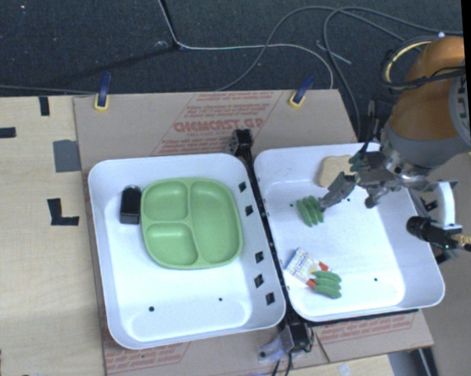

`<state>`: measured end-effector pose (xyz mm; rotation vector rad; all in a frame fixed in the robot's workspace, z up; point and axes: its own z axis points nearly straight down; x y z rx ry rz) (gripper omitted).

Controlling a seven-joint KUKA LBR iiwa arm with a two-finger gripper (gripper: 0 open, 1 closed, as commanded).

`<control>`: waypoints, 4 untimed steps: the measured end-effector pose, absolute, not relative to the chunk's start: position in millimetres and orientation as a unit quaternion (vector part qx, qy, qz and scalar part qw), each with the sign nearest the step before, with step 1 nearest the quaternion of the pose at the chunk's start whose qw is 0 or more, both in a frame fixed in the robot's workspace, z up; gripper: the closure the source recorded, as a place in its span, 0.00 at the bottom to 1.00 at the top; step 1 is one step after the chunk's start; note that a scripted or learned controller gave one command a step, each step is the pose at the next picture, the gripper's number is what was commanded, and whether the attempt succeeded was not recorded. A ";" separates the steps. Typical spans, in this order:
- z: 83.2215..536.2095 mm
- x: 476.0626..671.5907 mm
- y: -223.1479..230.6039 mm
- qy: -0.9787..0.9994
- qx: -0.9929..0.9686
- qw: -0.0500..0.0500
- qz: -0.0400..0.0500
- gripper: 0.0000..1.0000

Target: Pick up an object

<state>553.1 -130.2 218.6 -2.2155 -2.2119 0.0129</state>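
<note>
Bench: pale wood top with black tape marks, overlaid by a brown cardboard sheet (214, 120) held by two clamps. Dark carpet and loose cables behind.

Left bin (111, 258): green divided plate (191, 223); small black block (130, 204) touching its left edge.

Right bin (388, 268): green ribbed object (309, 211), tan piece (331, 170) at the far wall, wrapped packet (300, 262) beside a green pod-shaped item (327, 284).

Gripper (330, 199): low over the right bin, tip beside the green ribbed object; its opening cannot be told, and no hold is visible.
</note>
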 end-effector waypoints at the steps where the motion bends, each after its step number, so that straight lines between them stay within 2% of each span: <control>1: 224.7 555.8 -130.0 -0.708 -0.707 0.001 0.001 0.00; 2: 176.6 561.3 -135.4 -0.707 -0.707 0.002 0.002 0.00; 3: 127.7 556.4 -139.6 -0.707 -0.707 0.002 0.002 0.00; 4: 83.0 556.4 -139.4 -0.708 -0.707 -0.001 0.001 0.00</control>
